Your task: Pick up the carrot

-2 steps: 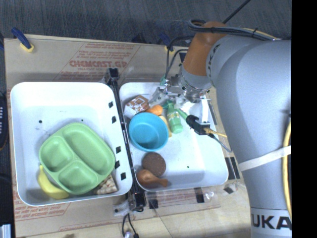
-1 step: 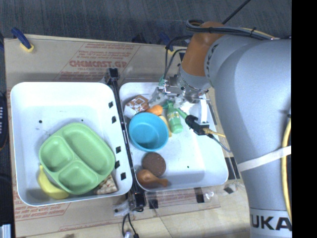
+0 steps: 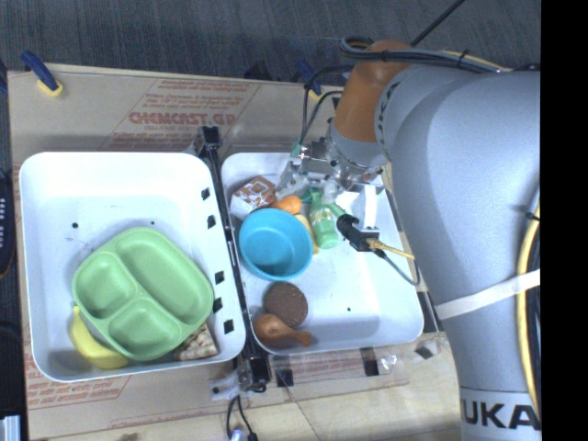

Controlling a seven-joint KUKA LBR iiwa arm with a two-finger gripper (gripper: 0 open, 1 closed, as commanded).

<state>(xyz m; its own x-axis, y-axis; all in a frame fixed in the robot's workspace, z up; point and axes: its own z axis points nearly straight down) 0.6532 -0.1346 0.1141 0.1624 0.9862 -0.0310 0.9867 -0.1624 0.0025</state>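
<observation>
Gripper [image 3: 312, 184] low over the far end of the right bin [image 3: 390, 310]. Fingers: cannot tell if open or closed, clutter hides them. Carrot [image 3: 290, 204] lies just beside the gripper, touching the far rim of the blue bowl [image 3: 275, 243], with a green bottle [image 3: 324, 225] close on its right.

Risk, as I judge it: crowding. Fingers could catch the bowl rim or bottle and nudge the carrot away.

Writing: "CHEMCAST" in red on the cardboard [image 3: 175, 113] on the desk; "UKA" on the arm [image 3: 478, 246].
</observation>
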